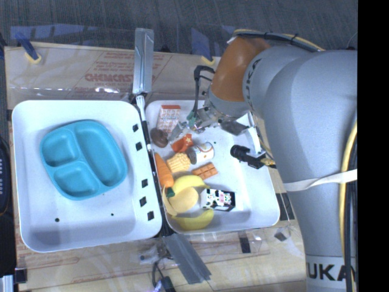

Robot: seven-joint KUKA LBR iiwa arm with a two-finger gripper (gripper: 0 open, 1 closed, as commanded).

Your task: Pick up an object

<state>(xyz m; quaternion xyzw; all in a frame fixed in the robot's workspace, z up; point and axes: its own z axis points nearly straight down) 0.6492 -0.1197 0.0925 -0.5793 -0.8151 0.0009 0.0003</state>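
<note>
Objects (188, 175) crowd right bin (261, 205) | tool (193, 121) perhaps above carton (169, 117)

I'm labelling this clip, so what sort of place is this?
Probably a robot lab's bin-picking bench: a grey arm reaches over two white bins, the left bin holding a blue divided plate, the right bin holding jumbled toy food such as a banana.

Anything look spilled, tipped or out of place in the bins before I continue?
Nothing looks spilled or broken. The toy food is heaped against the right bin's left wall, and the blue plate lies flat in the left bin.
</note>
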